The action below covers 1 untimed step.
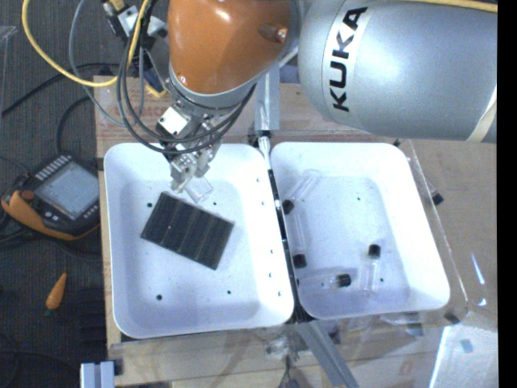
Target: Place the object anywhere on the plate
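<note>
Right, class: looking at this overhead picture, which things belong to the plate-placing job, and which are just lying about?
Part of the job:
- dark ribbed plate in the left bin
- pincer above the plate's upper edge
- small clear object at the pincer's tip

Lying about:
- clear tubes with black caps in the right bin
- handheld controller
- yellow cable
- orange carrot-like thing

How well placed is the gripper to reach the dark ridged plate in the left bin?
Probably well: the gripper hangs over the left bin, right at the upper edge of the dark ridged plate, with nothing lying between them.
</note>
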Each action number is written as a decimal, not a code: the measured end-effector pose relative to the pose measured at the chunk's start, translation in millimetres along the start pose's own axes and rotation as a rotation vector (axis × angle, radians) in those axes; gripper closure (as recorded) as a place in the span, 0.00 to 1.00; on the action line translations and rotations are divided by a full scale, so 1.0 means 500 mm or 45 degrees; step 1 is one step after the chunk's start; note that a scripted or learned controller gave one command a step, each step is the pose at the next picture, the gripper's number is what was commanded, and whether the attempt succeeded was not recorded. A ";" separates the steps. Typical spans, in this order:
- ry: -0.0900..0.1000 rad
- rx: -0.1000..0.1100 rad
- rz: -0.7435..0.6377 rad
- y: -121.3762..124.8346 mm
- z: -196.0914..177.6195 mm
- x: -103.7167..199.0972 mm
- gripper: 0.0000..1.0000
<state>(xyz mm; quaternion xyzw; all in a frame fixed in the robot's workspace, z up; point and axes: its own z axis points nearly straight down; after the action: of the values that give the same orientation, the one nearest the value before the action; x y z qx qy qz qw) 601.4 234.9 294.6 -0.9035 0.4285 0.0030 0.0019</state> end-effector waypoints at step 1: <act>0.004 0.002 0.756 -0.026 0.100 0.023 1.00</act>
<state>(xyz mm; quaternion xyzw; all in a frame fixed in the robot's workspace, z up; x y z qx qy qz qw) 618.7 234.3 244.7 -0.7387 0.6740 0.0019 0.0010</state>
